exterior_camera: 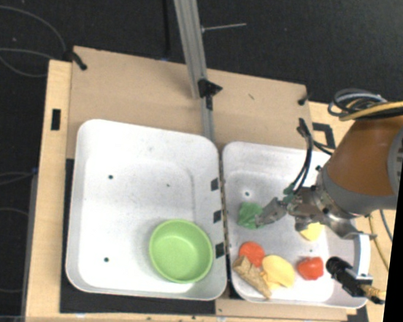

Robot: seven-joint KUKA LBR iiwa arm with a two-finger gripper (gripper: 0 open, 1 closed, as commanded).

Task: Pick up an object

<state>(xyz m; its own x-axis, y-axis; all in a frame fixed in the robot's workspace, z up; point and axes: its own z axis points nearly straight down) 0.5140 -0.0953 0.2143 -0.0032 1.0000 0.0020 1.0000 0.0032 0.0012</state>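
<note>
- Objects for picking lie in the right bin (260, 164), a shallow white plastic tray with rounded corners, set on the tan table (137, 89) and touching the left bin (114, 152).
- The left bin, matching and speckled, holds a smooth round green bowl (181, 250) near its front right corner.
- The grey-and-orange arm (363, 163) leans over the right bin.
- The gripper (277, 211) has a finger beside a crumpled green object (249, 214).
- Along the front wall sit a glossy yellow lump (280, 271), a tan ragged piece (252, 276), an orange-red piece (251, 251) and a red rounded piece (310, 267).
- A pale yellow piece (311, 232) sits under the wrist.
</note>
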